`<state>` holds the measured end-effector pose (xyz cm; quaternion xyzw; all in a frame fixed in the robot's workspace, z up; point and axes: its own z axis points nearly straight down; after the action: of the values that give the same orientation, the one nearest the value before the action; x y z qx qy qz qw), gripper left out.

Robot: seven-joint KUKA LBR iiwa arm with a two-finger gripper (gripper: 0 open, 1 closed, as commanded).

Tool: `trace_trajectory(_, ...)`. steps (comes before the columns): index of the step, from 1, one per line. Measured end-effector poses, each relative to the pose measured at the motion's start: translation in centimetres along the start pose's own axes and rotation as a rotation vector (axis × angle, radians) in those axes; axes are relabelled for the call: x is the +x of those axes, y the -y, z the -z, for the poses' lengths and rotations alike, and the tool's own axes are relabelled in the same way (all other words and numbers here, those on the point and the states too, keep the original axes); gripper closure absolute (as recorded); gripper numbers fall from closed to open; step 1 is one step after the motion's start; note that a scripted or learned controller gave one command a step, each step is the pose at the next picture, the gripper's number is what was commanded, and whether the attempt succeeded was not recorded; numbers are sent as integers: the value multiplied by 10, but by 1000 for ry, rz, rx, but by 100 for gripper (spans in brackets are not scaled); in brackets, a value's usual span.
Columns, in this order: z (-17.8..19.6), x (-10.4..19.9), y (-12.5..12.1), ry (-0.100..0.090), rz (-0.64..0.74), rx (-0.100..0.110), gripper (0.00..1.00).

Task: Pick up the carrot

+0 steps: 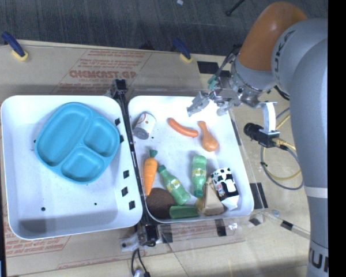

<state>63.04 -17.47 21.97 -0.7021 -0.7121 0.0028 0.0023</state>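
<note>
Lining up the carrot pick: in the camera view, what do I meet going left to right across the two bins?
Blue divided plate → small can → carrot → hot dog → chicken drumstick → cow-print carton. The hand hangs over the right bin's far edge.

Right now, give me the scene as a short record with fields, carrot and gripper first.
carrot: carrot lies in the right bin by its left wall, green top pointing away from the camera
gripper: gripper hovers over the right bin's far edge, apart from the carrot, nothing between its fingers
near carrot: green bottle to its right, brown lump just below it
other items: sausage, can, cow-print carton
left bin: left bin holds a blue divided plate
</note>
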Motion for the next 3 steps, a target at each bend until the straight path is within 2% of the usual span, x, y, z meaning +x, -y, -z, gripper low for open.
trace_trajectory(1, -78, 45, 53, -3, 7, 8, 0)
trace_trajectory(2, -126, 77, 99, 12, -47, -10, 0)
trace_trajectory(3, -127, 80, 100, 6, -300, -7, 0)
